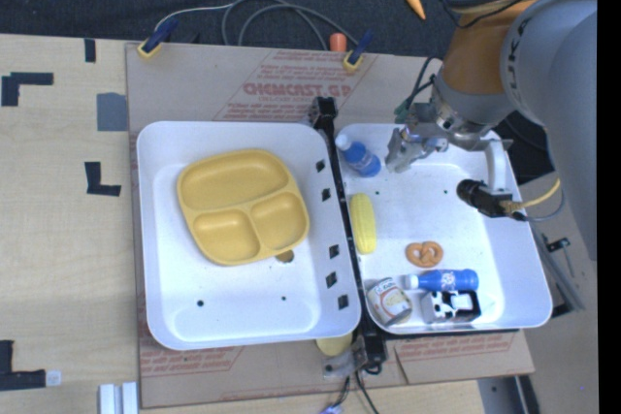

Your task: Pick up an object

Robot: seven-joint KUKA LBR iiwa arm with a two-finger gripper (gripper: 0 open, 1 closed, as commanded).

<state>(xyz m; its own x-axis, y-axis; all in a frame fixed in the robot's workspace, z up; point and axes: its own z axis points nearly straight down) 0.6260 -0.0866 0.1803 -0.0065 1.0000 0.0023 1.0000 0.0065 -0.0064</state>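
— White plastic, both bins, side by side on a cardboard sheet (291, 78) over the wooden bench. What sits in the left bin (155, 238)?

— A yellow divided plate (243, 206), three compartments, lying a little askew toward the bin's upper half. Something small and dark-yellow peeks out from under its lower right edge; I cannot tell what it is.

— And the right bin (529, 276)?

— That one carries the loose things. A blue bottle (359, 158) lies in the upper left corner, close to the divider between the bins. Below it, along the same wall, a corn cob (363, 222) lies lengthwise. A pretzel (424, 253) rests nearer the middle. Along the front edge there is a small round tin (391, 300), a blue marker (444, 280) with a white end, and a black-and-white object (452, 305) just beneath the marker.

— Where is the arm?

— It comes in from the right, grey with the orange band high up. The gripper (406, 153) hangs over the upper part of the right bin, just to the right of the blue bottle and apart from it.

— Are the fingers spread or closed?

— I cannot tell; they are too small and blurred against the white floor. Nothing shows between them.

— Anything else?

— Two clamps, yellow and blue, pin the cardboard's far edge, and a cable loops across the dark floor behind.
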